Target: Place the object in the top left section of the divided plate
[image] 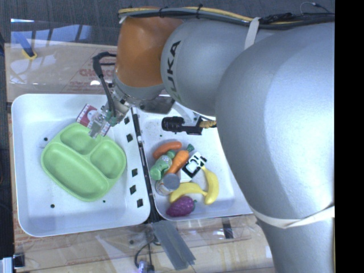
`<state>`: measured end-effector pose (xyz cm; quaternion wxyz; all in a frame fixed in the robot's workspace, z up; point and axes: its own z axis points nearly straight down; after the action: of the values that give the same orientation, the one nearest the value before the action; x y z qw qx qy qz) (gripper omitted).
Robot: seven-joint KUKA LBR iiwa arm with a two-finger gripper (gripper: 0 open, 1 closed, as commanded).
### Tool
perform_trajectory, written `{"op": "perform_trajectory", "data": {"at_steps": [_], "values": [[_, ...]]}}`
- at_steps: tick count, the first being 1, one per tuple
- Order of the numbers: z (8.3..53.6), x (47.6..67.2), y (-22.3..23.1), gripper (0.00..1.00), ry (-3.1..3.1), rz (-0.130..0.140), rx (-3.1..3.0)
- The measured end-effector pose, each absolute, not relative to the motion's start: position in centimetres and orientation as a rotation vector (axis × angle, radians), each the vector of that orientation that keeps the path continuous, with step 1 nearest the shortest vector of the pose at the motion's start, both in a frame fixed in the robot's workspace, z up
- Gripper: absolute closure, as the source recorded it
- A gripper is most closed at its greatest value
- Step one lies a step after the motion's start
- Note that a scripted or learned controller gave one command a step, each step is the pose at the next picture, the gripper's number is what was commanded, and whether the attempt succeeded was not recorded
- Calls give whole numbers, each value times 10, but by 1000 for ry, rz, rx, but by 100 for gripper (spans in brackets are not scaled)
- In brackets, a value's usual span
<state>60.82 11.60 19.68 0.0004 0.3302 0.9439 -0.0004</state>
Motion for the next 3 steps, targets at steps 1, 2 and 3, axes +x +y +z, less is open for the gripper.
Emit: {"op": "perform_trajectory", "data": {"at_steps": [1,2,3], "values": [[170,566,155,100,2941,-4,1113],[306,607,120,100,2922,0,1149],[125,560,101,100,3036,-4,825]]}}
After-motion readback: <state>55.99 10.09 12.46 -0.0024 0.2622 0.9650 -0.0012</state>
